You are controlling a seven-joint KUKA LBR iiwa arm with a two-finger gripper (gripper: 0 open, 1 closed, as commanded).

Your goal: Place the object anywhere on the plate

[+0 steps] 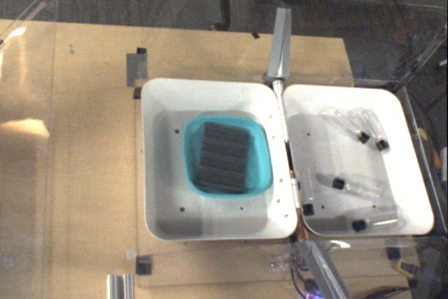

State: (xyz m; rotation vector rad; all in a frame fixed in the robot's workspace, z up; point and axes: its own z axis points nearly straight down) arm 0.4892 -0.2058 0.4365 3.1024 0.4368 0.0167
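Note:
A teal, rounded-square plate (191,150) sits in the middle of the left white bin (150,171). A dark grey ridged block (222,159) lies flat on the plate, slightly tilted, and covers most of its floor. Nothing touches the block.
The right white bin (414,171) holds several clear tubes with black caps (369,131), scattered from its back to its front edge. A grey metal post (280,45) stands behind the seam between the bins. Bare wooden bench (77,150) lies to the left.

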